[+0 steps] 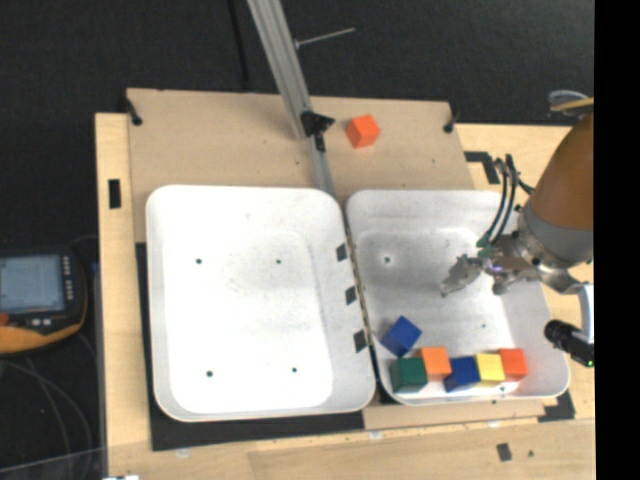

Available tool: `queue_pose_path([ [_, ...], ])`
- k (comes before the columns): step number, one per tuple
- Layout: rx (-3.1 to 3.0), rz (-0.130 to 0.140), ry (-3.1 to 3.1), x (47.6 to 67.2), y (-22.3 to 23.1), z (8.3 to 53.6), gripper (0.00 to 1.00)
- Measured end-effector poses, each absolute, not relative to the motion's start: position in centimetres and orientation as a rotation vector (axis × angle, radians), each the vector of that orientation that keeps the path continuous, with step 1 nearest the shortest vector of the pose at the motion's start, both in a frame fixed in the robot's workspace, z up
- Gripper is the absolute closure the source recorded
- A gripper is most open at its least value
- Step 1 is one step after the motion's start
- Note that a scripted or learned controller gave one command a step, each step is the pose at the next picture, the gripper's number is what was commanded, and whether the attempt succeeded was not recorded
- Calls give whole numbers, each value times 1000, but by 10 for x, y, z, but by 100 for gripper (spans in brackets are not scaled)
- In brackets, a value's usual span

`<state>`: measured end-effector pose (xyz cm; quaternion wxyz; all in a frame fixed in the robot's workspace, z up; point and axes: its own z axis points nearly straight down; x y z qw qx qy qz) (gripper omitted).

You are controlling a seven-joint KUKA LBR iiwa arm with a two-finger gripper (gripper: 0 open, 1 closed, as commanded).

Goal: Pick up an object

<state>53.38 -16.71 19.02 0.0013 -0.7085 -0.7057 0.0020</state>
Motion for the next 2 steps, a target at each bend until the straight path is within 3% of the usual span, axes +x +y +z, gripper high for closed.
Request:
queue_pose_path([
  [1,-2224,-8,-2233,558,-155,306,0],
  [2,-2224,-8,-2235,588,-172,407,0],
])
